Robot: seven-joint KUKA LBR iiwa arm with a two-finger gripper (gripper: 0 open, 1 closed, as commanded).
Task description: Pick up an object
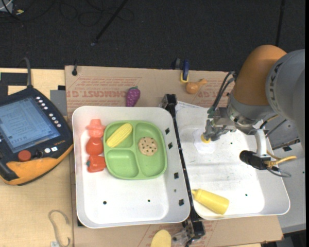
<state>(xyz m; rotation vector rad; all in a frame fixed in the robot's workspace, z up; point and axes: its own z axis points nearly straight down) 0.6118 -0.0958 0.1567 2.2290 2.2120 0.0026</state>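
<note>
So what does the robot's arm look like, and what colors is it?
The arm is fat and rounded, mostly grey, with a big orange band near its wrist. Thin dark cables run down beside it toward the pincer, which is small, dark and metallic with lots of little parts. Its tip looks yellowish, but it is too small to tell more.

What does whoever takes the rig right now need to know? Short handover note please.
Gripper: down in the right bin, tip on a small yellowish object near the bin's upper left; open or shut not readable.
Right bin also has a yellow bottle at the front.
Left bin: green tray with corn and cookie; red toys beside it.
Done: nothing visibly lifted.
Left: confirm grasp, lift.
</note>
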